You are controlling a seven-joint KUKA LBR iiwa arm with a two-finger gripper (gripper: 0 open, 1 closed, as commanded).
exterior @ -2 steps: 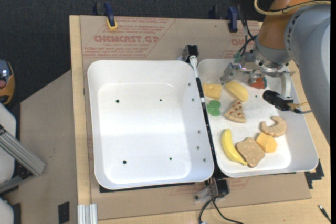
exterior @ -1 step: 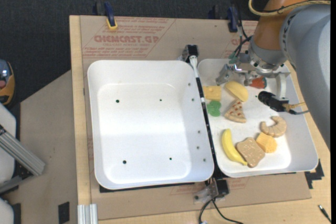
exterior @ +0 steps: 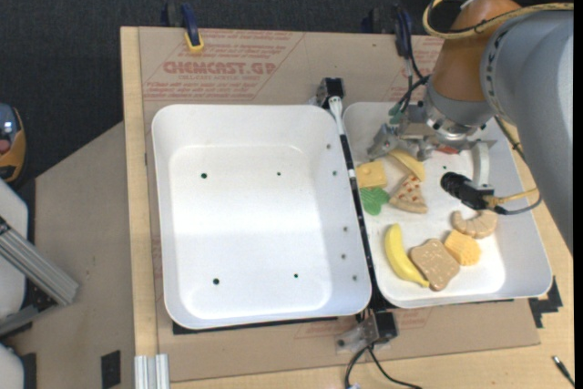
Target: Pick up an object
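Toy foods [exterior: 434, 263] in right bin [exterior: 512, 273]

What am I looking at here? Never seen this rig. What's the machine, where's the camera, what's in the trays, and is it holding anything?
It's a single photo from a fixed camera above the bench, looking down at a slant. The grey robot arm with an orange band reaches in from the right. Its claw hangs over the back of the right shallow white bin, and the left shallow white bin sits beside it.

All the items are toy foods in the right bin:
- a yellow plastic banana
- a brown toast slice
- an orange block
- a tan crescent roll
- a pizza slice
- a yellow cheese block
- a small green piece

I can't tell whether the claw holds anything, because the wrist hides it.
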